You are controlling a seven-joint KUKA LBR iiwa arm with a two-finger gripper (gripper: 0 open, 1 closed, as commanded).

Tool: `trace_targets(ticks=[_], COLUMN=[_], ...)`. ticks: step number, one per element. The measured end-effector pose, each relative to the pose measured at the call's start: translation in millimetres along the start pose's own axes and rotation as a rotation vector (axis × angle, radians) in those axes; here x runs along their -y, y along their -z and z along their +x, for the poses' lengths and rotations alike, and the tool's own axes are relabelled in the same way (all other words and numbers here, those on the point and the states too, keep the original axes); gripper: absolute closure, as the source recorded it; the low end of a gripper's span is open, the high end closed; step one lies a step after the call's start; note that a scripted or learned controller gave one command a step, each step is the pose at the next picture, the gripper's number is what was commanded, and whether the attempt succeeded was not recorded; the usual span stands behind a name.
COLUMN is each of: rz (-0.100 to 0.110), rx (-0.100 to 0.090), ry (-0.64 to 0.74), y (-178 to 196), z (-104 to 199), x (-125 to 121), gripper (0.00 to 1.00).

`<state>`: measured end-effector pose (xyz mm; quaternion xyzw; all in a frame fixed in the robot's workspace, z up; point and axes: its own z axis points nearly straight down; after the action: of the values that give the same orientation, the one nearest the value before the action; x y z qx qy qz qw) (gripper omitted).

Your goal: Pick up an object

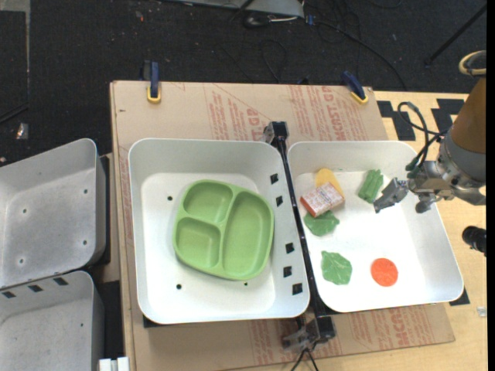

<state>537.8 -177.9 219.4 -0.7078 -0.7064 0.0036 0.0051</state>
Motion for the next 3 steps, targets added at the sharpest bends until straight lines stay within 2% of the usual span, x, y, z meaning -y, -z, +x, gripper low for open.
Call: trace_targets(ticks=[1, 2, 3], rz=[-0.012, -0.007, -0.006], rx=[0.003, 0.0, 0.001], ry=[0.003, 0.002, 0.0], y=[6, -55, -116], z=[0, 8, 3], x=[-3, -6, 0], gripper=[0.0, 0.0, 0.0])
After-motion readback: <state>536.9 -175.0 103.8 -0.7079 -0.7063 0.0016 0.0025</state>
